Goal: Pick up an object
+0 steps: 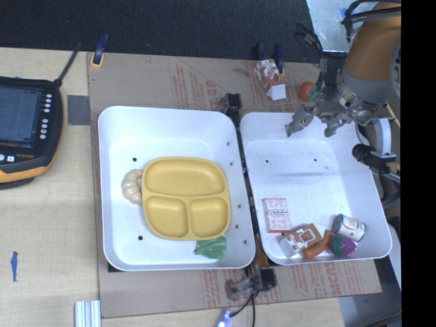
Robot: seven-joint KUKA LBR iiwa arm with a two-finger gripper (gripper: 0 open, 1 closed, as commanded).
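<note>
Toy pile (317, 239) at right bin's near edge, well apart from spread pincer (315, 127).

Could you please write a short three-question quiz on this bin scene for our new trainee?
1. True or false: the yellow tray lies in the right bin.
2. Where is the gripper? A) above the right bin's far edge B) over the tray C) beside the tablet
3. Fill in: the green item lies against the tray's ____ edge.

Key: 1 false, it lies in the left bin; 2 A; 3 near.
</note>
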